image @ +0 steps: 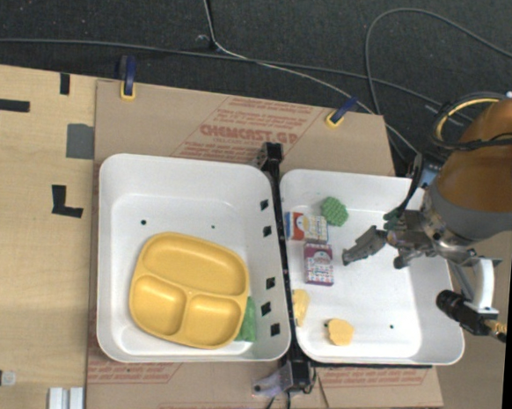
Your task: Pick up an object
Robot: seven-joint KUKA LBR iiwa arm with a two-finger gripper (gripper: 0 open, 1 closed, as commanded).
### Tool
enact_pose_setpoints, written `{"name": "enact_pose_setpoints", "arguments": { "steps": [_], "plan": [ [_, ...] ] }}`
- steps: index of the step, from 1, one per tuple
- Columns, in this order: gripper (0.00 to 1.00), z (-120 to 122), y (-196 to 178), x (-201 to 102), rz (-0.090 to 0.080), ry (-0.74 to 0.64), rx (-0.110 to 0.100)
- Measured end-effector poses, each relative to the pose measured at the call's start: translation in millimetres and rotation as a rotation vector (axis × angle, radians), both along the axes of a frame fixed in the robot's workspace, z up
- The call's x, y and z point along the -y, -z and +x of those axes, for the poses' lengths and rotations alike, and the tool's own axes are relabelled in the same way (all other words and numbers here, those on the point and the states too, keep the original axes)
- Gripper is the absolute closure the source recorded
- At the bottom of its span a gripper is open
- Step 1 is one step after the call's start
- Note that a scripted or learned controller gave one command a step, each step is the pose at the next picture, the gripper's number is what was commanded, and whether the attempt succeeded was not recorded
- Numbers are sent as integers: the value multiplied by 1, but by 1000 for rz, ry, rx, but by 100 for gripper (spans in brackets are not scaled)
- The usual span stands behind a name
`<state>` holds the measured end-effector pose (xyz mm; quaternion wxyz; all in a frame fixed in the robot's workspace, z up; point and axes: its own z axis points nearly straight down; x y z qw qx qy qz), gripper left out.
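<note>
Grey fingers (378, 246) hang spread and empty over the right bin (421, 345).

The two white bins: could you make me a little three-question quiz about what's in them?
1. True or false: the yellow tray lies in the left bin.
2. What lies closest to the gripper in the right bin?
A. the green sponge-like piece
B. the purple and white packet
C. the small round yellow piece
3. Fill in: a thin green item is wedged between the tray and the bin's ____ wall.

Key: 1 true; 2 B; 3 right.
</note>
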<state>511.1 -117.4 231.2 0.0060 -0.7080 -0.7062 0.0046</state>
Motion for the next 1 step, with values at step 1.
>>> {"name": "enact_pose_setpoints", "arguments": {
  "steps": [1],
  "plan": [
    [0, 3, -7, 0, -2, -4, 13]
  ]
}}
